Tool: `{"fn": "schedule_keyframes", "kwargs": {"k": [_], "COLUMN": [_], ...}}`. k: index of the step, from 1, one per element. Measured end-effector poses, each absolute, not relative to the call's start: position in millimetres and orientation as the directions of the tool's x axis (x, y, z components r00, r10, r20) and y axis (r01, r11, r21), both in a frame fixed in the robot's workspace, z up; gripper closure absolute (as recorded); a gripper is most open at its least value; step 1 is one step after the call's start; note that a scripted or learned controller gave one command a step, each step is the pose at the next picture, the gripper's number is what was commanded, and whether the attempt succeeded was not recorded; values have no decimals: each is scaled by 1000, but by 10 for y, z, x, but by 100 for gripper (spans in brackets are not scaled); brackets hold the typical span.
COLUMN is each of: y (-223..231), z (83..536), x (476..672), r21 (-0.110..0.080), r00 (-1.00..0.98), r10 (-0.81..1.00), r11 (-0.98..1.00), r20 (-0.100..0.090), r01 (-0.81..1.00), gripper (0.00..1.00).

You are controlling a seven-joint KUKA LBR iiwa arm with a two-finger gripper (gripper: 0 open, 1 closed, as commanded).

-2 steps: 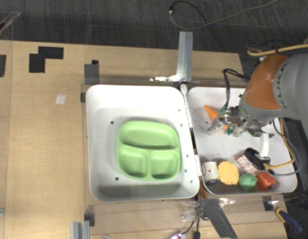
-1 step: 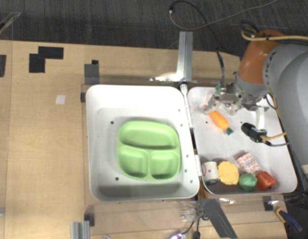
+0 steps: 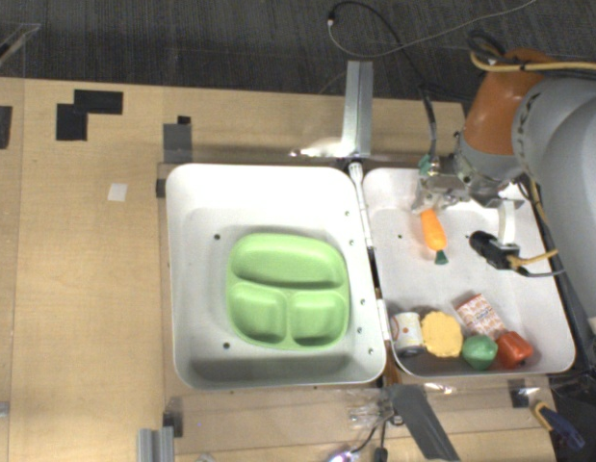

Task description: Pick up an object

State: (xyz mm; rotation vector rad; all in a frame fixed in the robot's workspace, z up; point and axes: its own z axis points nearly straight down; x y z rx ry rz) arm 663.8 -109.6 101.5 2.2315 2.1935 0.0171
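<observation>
The jaws are seen over the right bin, just above an orange carrot (tilted, green tip down); their spread cannot be told. A green tray lies in the left bin.

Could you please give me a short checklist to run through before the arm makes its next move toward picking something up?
1. Gripper over the right bin: ok, at its far end.
2. Target nearby: ok, the carrot lies just below the gripper.
3. Carrot free of neighbours: ok, it lies apart from the cluster at the near end, the yellow piece among it.
4. Finger state: cannot tell.
5. Object held: not ok, nothing seen between the fingers.
6. Green tray out of the way: ok, it sits in the left bin.
</observation>
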Motion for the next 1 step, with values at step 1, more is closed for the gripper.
{"fn": "schedule_keyframes", "kwargs": {"k": [1], "y": [-534], "z": [1996], "x": [6702], "r21": [7], "r00": [-10], "r10": [1000], "r11": [10], "r20": [0], "r01": [1000], "gripper": [100]}}
